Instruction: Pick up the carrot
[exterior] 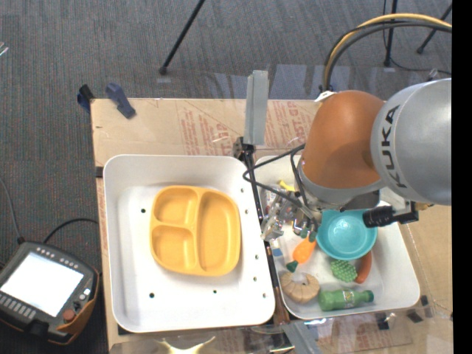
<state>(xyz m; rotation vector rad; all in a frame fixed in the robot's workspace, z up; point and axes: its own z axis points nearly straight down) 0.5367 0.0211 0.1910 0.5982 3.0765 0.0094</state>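
Note:
The carrot is small and orange with a green tip. It lies in the right bin, slanting from the teal bowl's left rim down toward the bin's left wall. My gripper hangs under the arm's orange wrist band, just above and to the left of the carrot, near the wall between the bins. Nothing shows clearly held in it. The arm's bulk hides the back of the right bin.
A teal bowl sits right beside the carrot. In front of it lie a round tan bread piece, a green bottle, a green knobbly item and a reddish sausage. A yellow divided plate rests in the left bin.

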